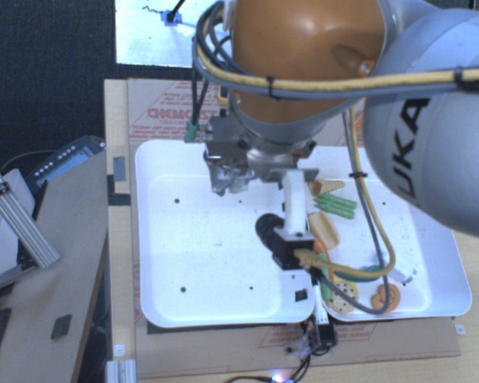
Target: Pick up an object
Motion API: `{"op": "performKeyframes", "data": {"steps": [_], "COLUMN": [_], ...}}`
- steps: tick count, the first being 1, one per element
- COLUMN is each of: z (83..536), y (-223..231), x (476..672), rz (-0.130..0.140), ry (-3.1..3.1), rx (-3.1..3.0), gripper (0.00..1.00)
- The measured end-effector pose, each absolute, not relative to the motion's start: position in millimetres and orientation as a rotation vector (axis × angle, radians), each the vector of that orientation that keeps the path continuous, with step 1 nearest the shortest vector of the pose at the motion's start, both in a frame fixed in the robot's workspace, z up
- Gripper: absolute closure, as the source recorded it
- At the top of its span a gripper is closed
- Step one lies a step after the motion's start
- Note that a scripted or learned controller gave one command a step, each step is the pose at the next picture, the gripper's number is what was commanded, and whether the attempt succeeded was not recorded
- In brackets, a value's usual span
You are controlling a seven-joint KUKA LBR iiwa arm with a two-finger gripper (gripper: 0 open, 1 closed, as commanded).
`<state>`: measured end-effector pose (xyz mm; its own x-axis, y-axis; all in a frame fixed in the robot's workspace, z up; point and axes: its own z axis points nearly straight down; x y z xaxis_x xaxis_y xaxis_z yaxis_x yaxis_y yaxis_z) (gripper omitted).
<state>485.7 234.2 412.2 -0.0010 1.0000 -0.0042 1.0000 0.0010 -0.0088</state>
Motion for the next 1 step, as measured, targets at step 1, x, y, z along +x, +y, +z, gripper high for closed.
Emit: {"op": "performKeyframes", "data": {"steps": [1], "z": [395.8], "y": [234.4], "x": [491.0], "rz": [0.000], "ry": [-2.222], "rx": [-2.221], "gripper": [1.00]}}
